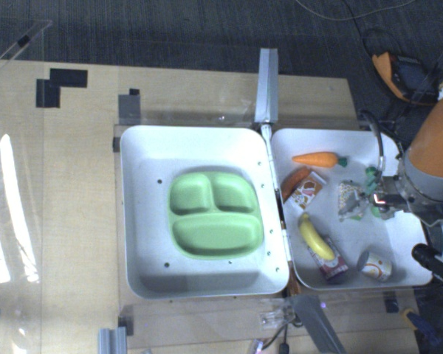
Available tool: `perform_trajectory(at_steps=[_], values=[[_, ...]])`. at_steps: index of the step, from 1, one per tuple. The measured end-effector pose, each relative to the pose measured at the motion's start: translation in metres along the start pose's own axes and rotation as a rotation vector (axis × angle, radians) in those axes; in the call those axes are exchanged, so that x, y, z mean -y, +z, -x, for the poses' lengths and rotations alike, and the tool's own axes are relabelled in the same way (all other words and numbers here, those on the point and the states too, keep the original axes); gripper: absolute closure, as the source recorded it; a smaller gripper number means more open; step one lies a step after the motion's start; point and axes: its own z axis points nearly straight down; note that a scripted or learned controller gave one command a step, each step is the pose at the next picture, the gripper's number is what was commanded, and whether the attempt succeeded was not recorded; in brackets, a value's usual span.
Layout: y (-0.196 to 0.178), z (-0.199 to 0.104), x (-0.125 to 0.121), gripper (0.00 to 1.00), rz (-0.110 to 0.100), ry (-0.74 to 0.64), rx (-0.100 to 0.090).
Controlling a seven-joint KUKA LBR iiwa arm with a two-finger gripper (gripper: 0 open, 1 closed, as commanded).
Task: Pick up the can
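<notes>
The can (376, 268) lies on its side near the front right corner of the right bin (321, 142); it is pale tan with a grey end facing left. My gripper (356, 200) hangs over the middle right of that bin, behind the can and well apart from it. The arm's orange band (437, 142) and grey wrist come in from the right edge. Nothing shows held in the gripper.
In the right bin, a carrot (316, 158) lies at the back, a brown and white packet (303, 186) near the left wall, and a banana (317, 240) over a dark purple item (334, 269) left of the can. The left bin (144, 198) holds a green divided plate (214, 214).
</notes>
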Motion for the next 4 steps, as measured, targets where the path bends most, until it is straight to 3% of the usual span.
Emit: perform_trajectory(at_steps=[1,2,3,4], values=[[0.109,0.041,0.006,0.00,0.003,-0.310,0.001],[0.074,0.021,0.007,0.00,0.002,-0.089,0.000],[0.117,0.045,-0.063,0.00,0.009,-0.078,-0.001],[0.119,0.081,-0.152,0.00,0.005,-0.078,0.001]])
